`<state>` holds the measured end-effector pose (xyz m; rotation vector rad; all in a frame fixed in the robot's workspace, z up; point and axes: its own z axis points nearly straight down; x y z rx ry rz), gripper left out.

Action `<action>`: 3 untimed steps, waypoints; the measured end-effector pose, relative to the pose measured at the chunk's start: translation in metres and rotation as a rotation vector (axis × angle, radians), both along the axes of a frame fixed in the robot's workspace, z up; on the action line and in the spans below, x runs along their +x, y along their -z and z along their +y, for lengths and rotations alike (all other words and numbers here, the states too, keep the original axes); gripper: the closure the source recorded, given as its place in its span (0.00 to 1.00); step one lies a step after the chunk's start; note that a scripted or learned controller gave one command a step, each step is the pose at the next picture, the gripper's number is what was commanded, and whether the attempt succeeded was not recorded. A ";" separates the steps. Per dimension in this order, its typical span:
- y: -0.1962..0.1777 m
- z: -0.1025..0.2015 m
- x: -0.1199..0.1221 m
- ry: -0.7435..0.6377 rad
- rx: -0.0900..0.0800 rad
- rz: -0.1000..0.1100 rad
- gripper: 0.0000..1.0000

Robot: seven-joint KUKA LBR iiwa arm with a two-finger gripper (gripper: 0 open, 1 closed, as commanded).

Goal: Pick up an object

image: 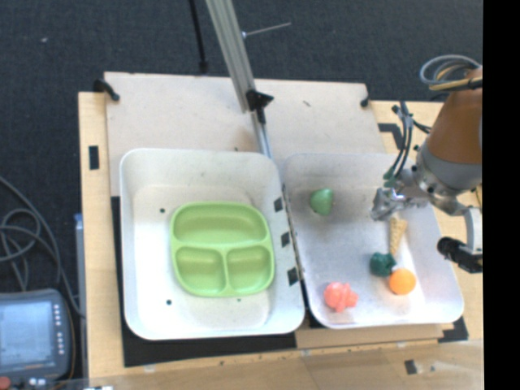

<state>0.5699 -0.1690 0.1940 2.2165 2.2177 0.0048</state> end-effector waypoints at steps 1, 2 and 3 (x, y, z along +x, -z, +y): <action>-0.046 -0.002 0.002 -0.002 -0.001 -0.001 1.00; -0.058 0.051 0.012 -0.008 0.003 0.002 1.00; -0.046 0.105 0.020 -0.007 0.003 0.007 1.00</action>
